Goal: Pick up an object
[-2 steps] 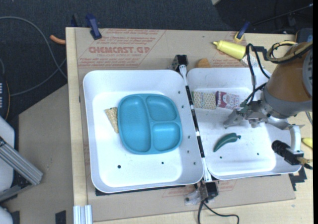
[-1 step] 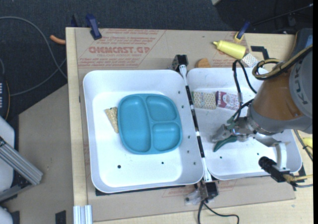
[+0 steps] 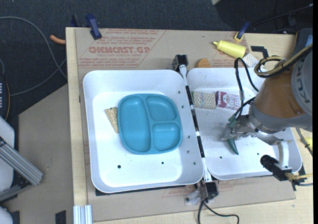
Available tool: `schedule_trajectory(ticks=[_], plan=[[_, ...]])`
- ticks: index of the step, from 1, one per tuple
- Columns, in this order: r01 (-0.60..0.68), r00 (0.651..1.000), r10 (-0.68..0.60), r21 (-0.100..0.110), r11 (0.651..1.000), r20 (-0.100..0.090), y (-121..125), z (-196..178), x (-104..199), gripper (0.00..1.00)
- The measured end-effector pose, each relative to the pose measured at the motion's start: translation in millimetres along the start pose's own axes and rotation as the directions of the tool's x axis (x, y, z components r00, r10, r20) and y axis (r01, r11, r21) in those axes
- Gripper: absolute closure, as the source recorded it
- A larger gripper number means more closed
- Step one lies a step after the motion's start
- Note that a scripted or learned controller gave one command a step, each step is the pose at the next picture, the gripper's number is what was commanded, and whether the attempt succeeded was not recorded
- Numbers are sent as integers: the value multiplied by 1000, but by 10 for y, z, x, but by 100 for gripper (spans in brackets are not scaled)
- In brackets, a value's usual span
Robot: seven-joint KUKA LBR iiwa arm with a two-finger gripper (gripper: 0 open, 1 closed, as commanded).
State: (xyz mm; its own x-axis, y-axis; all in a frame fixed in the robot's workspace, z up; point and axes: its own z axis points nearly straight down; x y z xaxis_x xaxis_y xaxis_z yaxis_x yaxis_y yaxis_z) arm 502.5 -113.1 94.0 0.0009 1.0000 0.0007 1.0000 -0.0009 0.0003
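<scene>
Overhead, the tabletop (image 3: pixel 124 49) carried two shallow white bins side by side. Taking the blue divided plate (image 3: pixel 149 122) as the landmark: one left bin (image 3: pixel 99 168) held that single plate, which sat near the bin's middle and had three compartments, with nothing visible in them. One tan, speckled piece (image 3: pixel 112 115) lay touching the plate's left edge, partly tucked beneath it.

The right bin (image 3: pixel 218 168) lay to the right of the plate. It held one flat packet (image 3: pixel 216 100), patterned on its near end and red and white on its far end, lying near the bin's upper wall, up and to the right of the plate. One small dark teal object (image 3: pixel 233 146) lay on the bin floor well to the right of the plate.

The single grey arm (image 3: pixel 283 104) reached in from the side far from the plate, its orange band above the wrist. Its end effector (image 3: pixel 239 129) was low inside the right bin, just above the teal object. Whether its jaws were spread or pressed together, I cannot tell.
</scene>
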Motion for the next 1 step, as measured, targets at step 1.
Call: schedule_trajectory(ticks=[1], plan=[[2,1000,-2,-1,1000,0,283,-908,637,100]])
